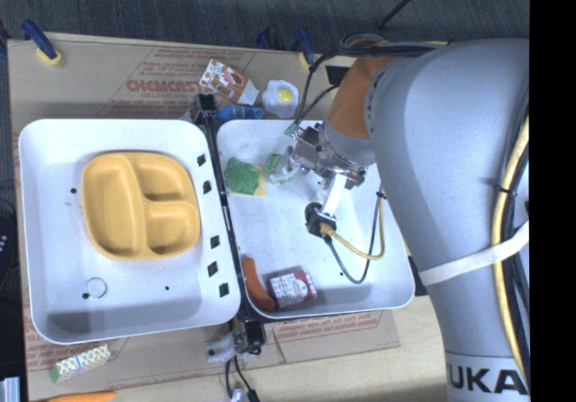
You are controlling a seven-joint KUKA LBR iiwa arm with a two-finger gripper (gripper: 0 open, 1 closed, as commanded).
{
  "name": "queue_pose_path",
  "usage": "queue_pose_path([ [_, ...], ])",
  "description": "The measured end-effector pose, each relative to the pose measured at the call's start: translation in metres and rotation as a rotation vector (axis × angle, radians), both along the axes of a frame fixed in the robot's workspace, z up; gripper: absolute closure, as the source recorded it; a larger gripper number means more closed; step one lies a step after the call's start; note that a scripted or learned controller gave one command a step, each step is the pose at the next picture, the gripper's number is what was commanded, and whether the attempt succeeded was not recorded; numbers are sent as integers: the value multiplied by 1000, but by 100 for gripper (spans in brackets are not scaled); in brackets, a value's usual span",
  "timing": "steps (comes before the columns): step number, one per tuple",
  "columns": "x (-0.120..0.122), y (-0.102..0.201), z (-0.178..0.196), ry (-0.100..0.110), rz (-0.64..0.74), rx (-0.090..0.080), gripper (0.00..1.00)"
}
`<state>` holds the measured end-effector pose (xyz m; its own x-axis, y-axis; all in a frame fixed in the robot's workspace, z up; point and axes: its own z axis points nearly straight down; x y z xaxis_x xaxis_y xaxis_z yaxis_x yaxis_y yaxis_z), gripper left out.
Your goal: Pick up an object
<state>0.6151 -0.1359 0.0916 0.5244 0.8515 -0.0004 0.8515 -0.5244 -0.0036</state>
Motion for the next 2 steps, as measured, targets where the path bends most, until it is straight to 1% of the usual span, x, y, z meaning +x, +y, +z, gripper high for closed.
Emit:
queue_pose_path([
  [1,42,4,0,-2,419,0,0],
  [2,-1,33,0,3,28,1,0],
])
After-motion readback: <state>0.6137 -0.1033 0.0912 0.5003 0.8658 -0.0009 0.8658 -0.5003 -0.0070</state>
